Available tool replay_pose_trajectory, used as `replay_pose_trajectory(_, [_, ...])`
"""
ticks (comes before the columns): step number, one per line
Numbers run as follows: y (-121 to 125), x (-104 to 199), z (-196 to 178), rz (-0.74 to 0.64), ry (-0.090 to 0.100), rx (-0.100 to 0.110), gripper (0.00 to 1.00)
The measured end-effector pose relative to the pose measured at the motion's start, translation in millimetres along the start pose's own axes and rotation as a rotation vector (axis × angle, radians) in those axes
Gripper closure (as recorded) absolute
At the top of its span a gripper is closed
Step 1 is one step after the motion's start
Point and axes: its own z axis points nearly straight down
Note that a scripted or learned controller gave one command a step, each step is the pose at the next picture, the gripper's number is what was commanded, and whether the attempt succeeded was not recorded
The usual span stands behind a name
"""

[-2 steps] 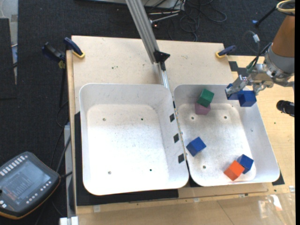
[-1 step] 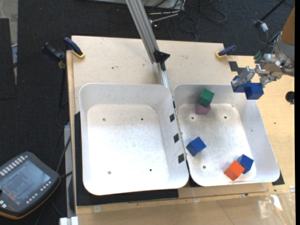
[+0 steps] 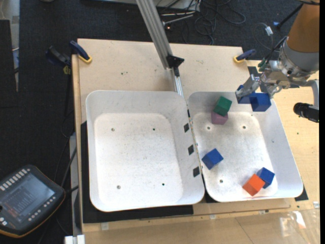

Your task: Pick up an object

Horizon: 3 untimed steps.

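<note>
While the arm (image 3: pixel 304 34) is reaching in from the right of the camera view, its gripper (image 3: pixel 256 93) is hanging over the far right corner of the right bin (image 3: pixel 284 151), and a blue cube (image 3: pixel 260 102) is sitting between its fingers, held clear above the bin's rim.

Just inside that far edge, a green cube (image 3: pixel 222 105) is resting on top of a purple cube (image 3: pixel 219 117) — the two are touching and standing near the gripper, on its left. Toward the bin's left wall, about midway along, a second blue cube (image 3: pixel 212 157) is lying by itself, well apart from the others. At the near right corner an orange cube (image 3: pixel 253 185) and a third blue cube (image 3: pixel 265 177) are pressing against each other.

Beside it, the left bin (image 3: pixel 96 136) is lying edge to edge with the right one on the wooden bench (image 3: pixel 132 60). A slanted metal rail (image 3: pixel 155 27) is crossing the far edge of the bench and ending where the bins meet. Clamps (image 3: pixel 81 52) are gripping the far corners — a second one (image 3: pixel 244 56) is sitting just behind the gripper. A teach pendant (image 3: pixel 25 200) is lying off the bench's near left corner.
</note>
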Motion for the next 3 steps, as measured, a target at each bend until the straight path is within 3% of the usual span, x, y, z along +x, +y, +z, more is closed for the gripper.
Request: replay_pose_trajectory(3, [-29.3,161.1,-4.9,-0.001,0.0,0.001,1.0])
